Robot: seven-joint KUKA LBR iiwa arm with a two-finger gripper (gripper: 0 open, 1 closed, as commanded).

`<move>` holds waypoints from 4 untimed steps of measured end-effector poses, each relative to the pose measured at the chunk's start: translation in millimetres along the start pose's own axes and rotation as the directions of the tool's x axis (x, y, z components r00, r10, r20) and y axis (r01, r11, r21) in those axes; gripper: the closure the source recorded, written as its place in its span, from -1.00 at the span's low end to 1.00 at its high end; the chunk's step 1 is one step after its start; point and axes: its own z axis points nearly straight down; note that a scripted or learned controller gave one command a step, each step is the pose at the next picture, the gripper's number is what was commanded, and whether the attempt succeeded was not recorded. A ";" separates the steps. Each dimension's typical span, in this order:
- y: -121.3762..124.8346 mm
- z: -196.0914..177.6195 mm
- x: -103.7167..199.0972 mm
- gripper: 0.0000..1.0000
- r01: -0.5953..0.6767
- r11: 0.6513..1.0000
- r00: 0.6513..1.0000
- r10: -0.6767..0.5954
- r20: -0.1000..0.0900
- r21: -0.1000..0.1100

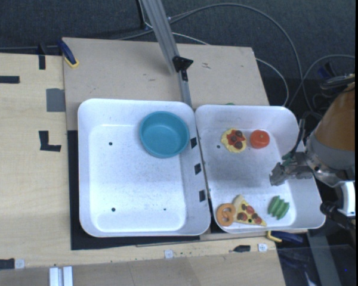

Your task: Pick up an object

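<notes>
- Objects for picking lie in the right bin (298, 124): a small round pizza piece (234, 140) and a red tomato-like ball (260, 139) near the far wall; an orange ring (225, 214), a pizza slice (248, 213) and a green pod-like item (278, 207) along the near wall.
- Gripper (278, 175): poised at the right side of the right bin, above the green item and apart from it; nothing is seen in its grasp, and whether it stands open or closed cannot be told.
- Left bin (89, 159): holds a blue bowl (164, 134) at its far right corner.
- Suggested technique: the green item is nearest; centre over it, keep clear of the bin wall and descend straight.
</notes>
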 end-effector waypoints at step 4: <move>65.6 -49.0 152.3 1.00 0.005 1.000 1.000 -0.005 -0.002 0.004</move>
